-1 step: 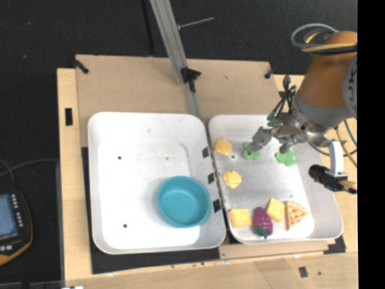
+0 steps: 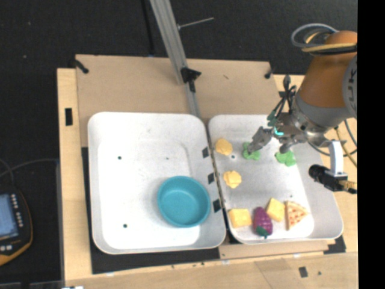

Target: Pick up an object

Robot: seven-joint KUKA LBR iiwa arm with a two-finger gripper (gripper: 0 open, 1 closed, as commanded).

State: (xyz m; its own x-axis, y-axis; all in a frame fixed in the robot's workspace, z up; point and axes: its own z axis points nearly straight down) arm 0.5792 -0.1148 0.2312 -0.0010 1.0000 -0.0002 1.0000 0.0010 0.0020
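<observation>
Camera view: grey arm with orange band (image 2: 328,71) reaches in from the right, wrist angled down over the right shallow white plastic bin (image 2: 319,212). Tool (image 2: 271,150) low in that bin's upper half, fingers spread apart, released, nothing between them. One finger (image 2: 258,141) touches or sits just above a small green plastic piece (image 2: 252,155); a second green lumpy piece (image 2: 286,158) lies just beside the other finger. Same bin: two small yellow rounded pieces (image 2: 224,147) (image 2: 232,178) near the left wall, yellow block (image 2: 239,217), purple grape-like bunch (image 2: 262,221), yellow wedge (image 2: 275,209), toy pizza slice (image 2: 295,213) along the near edge. Left white bin (image 2: 120,137) holds a smooth round teal plastic bowl (image 2: 183,200), upright. Both bins on the tan worktop (image 2: 126,80)
</observation>
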